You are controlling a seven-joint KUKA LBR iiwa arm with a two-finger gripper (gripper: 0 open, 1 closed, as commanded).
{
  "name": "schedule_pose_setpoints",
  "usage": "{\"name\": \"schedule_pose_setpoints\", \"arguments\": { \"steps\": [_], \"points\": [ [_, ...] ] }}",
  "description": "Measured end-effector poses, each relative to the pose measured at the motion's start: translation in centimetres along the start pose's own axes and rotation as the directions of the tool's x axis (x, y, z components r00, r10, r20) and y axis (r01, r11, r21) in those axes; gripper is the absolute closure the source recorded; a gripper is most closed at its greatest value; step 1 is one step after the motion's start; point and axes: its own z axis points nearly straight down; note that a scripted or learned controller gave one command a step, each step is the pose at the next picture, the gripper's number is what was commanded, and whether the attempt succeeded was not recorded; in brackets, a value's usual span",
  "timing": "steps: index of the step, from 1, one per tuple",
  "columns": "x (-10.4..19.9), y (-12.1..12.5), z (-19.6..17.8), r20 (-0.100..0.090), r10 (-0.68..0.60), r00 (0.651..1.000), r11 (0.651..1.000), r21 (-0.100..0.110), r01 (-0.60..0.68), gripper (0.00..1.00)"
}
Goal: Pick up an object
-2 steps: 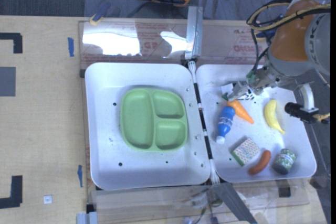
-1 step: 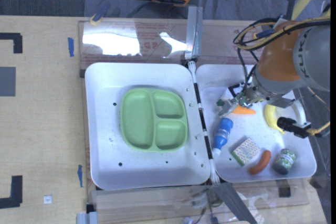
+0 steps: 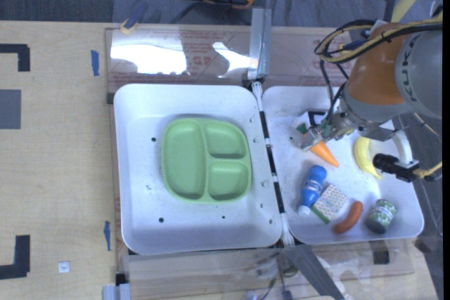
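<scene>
The gripper [image 3: 318, 135] is down in the right bin [image 3: 415, 225], near the middle of its far half, with its tip right at the blunt end of the carrot [image 3: 325, 152]. Whether it is wide, narrow or closed on anything cannot be told, because the wrist hides that part.

The carrot looks like the thing being tried for; it lies pointing toward the bin's right wall, just beyond the bottle [image 3: 311, 187]. To do this well, the grip should straddle the carrot across its thick end, not along its length, and settle low enough that the taper cannot slip out. A straight, slow lift would then keep it clear of the bottle beside it and of the banana [image 3: 363, 157], which lies nearer the right wall.

Counted in the right bin: one carrot, one blue-and-white bottle, one banana, one small box [image 3: 330, 203] touching the bottle, one sausage [image 3: 348, 217] by the near edge, and one dark jar [image 3: 380, 215] in the near right corner. The left bin [image 3: 133, 172] carries one green divided plate [image 3: 207, 159] with three compartments at its centre.
</scene>
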Motion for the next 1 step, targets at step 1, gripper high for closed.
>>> {"name": "schedule_pose_setpoints", "arguments": {
  "steps": [1],
  "points": [
    [1.51,7.82,-8.69,-0.002,0.010,1.000,1.000,0.007,-0.010,1.00]
  ]
}}
